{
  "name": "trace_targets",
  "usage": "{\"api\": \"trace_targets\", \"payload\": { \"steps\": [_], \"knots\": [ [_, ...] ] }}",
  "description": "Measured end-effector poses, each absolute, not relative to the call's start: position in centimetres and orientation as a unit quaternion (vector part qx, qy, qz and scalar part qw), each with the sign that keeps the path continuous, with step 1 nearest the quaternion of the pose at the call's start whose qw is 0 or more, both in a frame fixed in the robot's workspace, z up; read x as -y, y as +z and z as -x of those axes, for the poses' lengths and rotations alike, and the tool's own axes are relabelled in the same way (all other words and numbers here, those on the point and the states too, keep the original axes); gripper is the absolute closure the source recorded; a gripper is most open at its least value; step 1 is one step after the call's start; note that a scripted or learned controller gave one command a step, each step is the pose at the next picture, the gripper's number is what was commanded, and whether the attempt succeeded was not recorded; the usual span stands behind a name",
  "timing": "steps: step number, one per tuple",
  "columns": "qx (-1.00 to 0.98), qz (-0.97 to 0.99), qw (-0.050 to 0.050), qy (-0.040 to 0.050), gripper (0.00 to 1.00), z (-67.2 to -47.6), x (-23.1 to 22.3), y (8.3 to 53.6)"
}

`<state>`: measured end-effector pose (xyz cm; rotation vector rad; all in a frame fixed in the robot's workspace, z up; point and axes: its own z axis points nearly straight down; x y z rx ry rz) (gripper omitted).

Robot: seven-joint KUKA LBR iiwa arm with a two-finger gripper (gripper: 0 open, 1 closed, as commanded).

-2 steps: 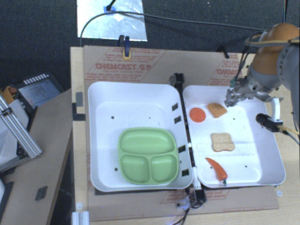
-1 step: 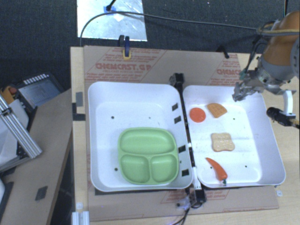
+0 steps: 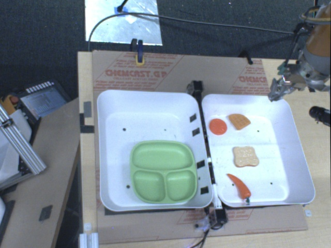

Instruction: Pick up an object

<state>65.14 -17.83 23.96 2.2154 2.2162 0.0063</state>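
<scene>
Several small food items lie in the right bin. A red round slice and a brown wedge sit near its far left corner. A pale slice of toast lies in the middle, and a red chili pepper lies near the front edge. My gripper hangs above the bin's far right corner, well apart from every item, with nothing between its fingers.
The left bin holds a green divided plate. A black clip strip joins the two bins. Cables run across the dark floor behind the bench, and a blue and yellow clamp stands at the far edge.
</scene>
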Motion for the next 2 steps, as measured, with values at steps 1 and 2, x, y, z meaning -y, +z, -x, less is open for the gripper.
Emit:
{"api": "trace_targets", "payload": {
  "steps": [1,2],
  "knots": [
    [-0.708,-0.706,0.003,0.0019,1.00,-65.3,17.9,28.1],
    [-0.710,-0.704,0.000,0.0008,1.00,-64.6,12.7,27.7]
  ]
}}
